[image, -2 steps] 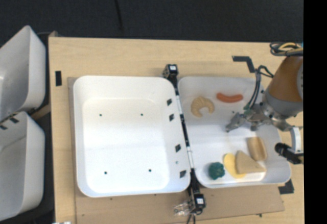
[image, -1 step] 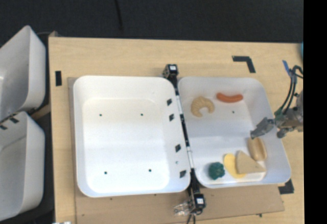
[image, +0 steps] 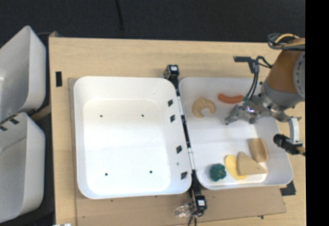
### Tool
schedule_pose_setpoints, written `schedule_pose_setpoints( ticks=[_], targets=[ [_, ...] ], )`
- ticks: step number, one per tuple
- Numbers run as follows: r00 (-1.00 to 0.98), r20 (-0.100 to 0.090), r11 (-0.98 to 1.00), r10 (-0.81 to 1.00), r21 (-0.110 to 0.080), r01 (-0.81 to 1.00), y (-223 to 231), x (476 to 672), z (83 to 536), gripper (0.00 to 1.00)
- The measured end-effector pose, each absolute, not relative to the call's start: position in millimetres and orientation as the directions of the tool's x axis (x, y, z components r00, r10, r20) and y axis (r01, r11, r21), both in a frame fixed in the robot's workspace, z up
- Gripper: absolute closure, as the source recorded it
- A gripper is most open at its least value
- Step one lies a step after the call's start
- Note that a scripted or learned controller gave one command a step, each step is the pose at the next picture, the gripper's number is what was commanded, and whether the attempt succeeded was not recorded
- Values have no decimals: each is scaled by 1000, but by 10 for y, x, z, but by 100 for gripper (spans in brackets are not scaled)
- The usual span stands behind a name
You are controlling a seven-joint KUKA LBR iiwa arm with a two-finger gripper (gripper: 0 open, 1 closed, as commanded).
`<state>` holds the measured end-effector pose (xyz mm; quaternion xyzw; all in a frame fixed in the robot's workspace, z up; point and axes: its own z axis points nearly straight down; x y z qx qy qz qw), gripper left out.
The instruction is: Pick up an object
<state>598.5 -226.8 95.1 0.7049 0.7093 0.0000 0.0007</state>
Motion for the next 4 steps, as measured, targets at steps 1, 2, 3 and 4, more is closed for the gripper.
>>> schedule_pose_setpoints(
  ticks=[1,2,3,4],
  targets=[
    [2,-4,-2,1000,6,1000,-2304,5280,1841,0],
    [1,-3,-1,1000,5,1000,-2300,5300,1899,100],
    [3,-2,-3,1000,5,1000,-2299,5299,1893,0],
    [2,-4,-2,1000,8,1000,-2311,5306,2003,100]
  ],
)
